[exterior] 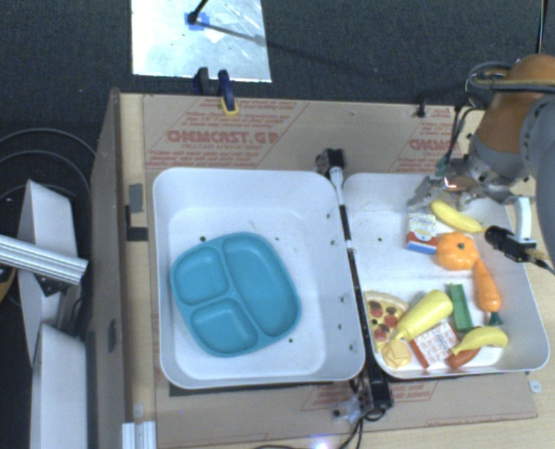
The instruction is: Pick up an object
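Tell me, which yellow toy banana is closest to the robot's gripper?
The yellow plastic banana at the right bin's far end, above the orange toy fruit, lies right beside the gripper. The other yellow banana lies at the near end.

Both white bins (258, 190) look like smooth moulded plastic, slightly glossy. The blue divided tray (235, 291) in the left bin: matt plastic. Toy food at 4 o'clock, e.g. the orange (457, 251) and the yellow banana (456, 217), shiny plastic. My desk (240, 129) is covered in printed brown paper, matt. Foil-like sheet (200, 26) at 12 o'clock, reflective and crinkled. Floor carpet (43, 54) dark, rough.
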You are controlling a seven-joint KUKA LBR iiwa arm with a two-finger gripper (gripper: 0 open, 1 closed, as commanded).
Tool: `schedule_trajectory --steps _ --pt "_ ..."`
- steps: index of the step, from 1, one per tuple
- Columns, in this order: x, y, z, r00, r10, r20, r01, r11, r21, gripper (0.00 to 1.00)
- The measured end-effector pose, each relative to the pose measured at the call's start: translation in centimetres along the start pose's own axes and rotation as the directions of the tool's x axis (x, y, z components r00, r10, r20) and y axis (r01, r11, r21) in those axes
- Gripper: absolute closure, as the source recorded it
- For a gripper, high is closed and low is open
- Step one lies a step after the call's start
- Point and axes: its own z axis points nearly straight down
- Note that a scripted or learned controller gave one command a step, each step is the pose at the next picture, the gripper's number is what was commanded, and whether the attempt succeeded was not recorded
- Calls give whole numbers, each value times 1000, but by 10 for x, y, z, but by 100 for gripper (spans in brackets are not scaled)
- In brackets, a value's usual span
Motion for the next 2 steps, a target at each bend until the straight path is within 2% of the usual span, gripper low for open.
schedule_trajectory --steps 1,2 --pt "0 1 -15 1000 1 -3 -1 1000 -6 100" --pt "0 0 -14 1000 -1 -4 1 1000 -4 0"
